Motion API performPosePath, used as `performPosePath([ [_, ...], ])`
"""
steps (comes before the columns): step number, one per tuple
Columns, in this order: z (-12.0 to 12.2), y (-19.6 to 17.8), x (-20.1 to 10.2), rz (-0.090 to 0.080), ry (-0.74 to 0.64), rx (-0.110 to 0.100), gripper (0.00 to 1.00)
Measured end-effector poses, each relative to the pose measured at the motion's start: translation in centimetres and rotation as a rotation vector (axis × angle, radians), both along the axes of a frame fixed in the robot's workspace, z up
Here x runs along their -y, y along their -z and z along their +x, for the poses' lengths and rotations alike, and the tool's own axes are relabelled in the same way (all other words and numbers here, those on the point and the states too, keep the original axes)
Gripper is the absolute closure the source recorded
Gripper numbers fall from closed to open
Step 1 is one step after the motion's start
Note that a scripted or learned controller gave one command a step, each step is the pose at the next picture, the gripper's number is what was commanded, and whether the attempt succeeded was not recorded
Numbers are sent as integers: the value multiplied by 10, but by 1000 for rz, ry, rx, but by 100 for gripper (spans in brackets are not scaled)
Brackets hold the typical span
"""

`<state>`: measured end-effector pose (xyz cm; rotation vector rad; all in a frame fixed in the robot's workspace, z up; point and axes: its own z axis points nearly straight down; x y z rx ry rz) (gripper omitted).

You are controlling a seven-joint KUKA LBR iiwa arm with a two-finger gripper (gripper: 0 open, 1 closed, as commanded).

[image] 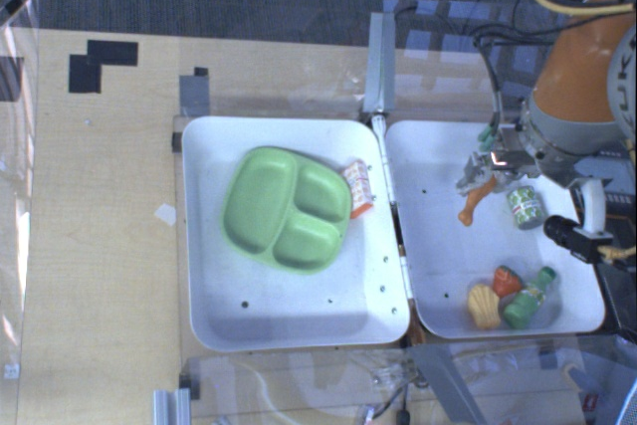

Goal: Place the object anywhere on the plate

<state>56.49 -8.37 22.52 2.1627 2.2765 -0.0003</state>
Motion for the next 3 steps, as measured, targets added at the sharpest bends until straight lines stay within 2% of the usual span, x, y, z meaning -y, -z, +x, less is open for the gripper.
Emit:
performPosePath([
  [1, 15, 38, -82, 1, -238, 0, 100],
  [2, -2, -11, -157, 1, -525, 2, 100],
  [3, -2, -11, -157, 1, -525, 2, 0],
])
